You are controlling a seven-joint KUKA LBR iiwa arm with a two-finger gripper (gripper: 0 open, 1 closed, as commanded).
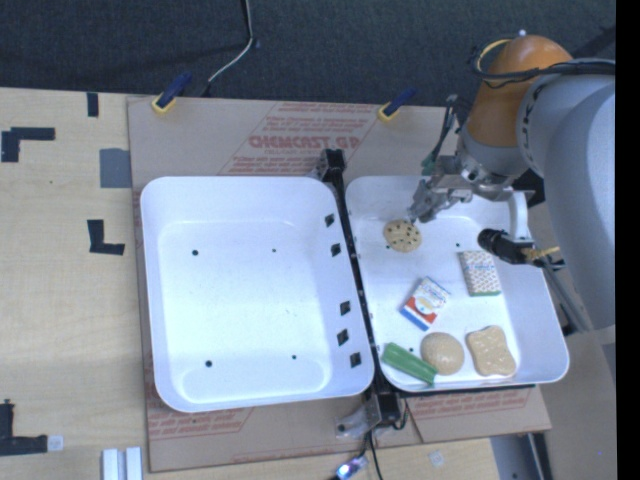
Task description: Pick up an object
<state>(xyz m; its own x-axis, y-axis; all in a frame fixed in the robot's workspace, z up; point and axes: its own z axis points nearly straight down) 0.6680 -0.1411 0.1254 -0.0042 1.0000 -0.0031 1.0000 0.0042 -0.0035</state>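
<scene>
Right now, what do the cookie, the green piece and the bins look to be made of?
Cookie: tan, matte, dark specks, likely a plastic or foam toy, though the look leaves that open. Green piece: smooth, slightly glossy, probably plastic. Bins: white, hard, faintly shiny molded plastic with rounded rims.

Gripper (420,211): just above round speckled cookie (402,235).
Cookie: upper left of shallow white right bin (553,320).
</scene>
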